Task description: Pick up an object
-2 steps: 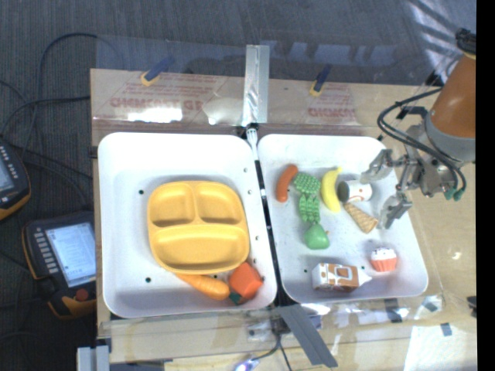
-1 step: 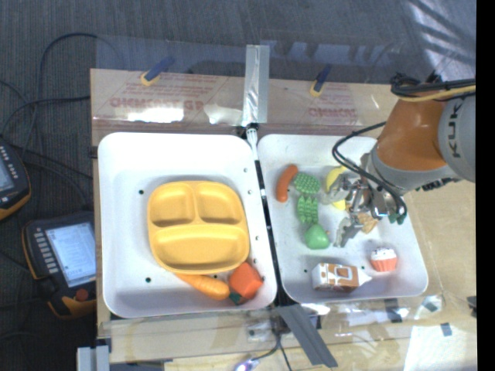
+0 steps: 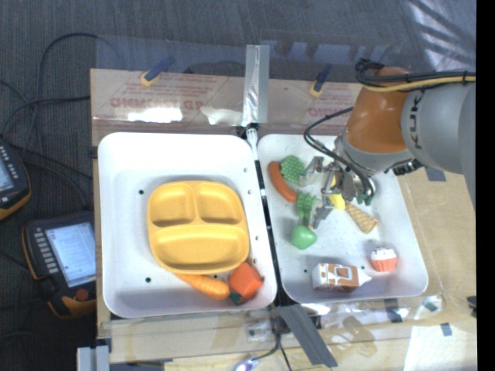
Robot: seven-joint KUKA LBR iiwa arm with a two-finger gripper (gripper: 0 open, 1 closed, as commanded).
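Observation:
My gripper [image 3: 331, 195] hangs low over the middle of the right bin [image 3: 410, 230], with the orange-banded wrist [image 3: 379, 126] above it. A small yellow piece [image 3: 337, 202] sits right at the gripper's tip; whether it is held is unclear. Close around it lie a green leafy toy [image 3: 306, 205], a green round fruit [image 3: 303, 237], another green leafy toy [image 3: 292, 166], an orange-red sausage [image 3: 281, 182] and an ice cream cone [image 3: 362, 217].
A cupcake [image 3: 382, 260] and a brown-and-white toy block [image 3: 336, 276] lie near the right bin's front wall. The left bin [image 3: 124, 168] holds a yellow divided plate [image 3: 198, 224], a carrot [image 3: 206, 286] and a red-orange pepper [image 3: 246, 281]. A divider [image 3: 261, 199] separates the bins.

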